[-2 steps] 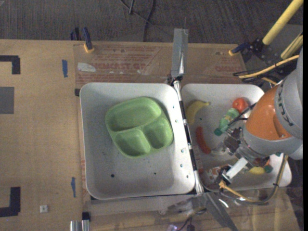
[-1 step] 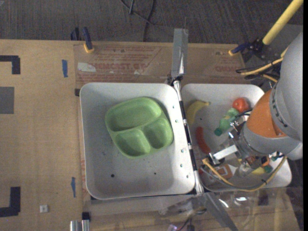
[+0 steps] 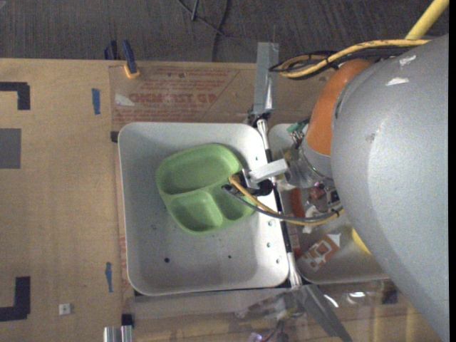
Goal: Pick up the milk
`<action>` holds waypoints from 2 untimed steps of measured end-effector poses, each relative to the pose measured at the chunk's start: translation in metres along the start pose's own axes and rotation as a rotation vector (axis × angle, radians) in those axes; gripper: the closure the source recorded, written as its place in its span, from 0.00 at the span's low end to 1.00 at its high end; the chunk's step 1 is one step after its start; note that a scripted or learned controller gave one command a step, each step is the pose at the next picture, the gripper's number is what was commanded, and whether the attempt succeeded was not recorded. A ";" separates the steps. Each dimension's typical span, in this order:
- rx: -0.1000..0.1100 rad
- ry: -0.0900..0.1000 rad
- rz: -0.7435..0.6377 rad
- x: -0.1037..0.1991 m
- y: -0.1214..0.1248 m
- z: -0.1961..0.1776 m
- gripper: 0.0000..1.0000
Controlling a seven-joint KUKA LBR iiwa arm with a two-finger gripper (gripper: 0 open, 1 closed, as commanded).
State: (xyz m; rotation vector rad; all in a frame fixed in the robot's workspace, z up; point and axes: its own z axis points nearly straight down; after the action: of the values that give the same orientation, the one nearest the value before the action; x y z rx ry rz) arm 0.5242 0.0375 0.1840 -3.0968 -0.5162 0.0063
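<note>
Left bin [image 3: 142,262]: white and shallow, holding a green divided plate [image 3: 203,187].
Plate: three compartments, lying flat in the bin's upper half, its right edge near the wall shared with the neighbouring bin.
Right bin [image 3: 335,268]: largely covered by the grey arm [image 3: 399,184] reaching in from the right.
Arm: orange band [image 3: 324,120] just above the wrist.
Gripper [image 3: 303,184]: over the left part of the right bin, close to the divide between the bins. How wide it stands is hidden from this angle.
Milk: not identified with certainty. A white package with orange print [image 3: 322,248] lies in the right bin, below the wrist and apart from the gripper.
Bench [image 3: 57,191]: pale wood with blue tape marks [image 3: 95,100].
</note>
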 end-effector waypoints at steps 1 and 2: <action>0.001 -0.002 0.126 -0.043 -0.017 -0.031 0.00; 0.006 0.006 0.127 0.047 -0.058 0.084 0.00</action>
State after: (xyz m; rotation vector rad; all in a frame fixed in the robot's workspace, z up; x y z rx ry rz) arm 0.5491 0.1075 0.1002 -3.1171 -0.3175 -0.0015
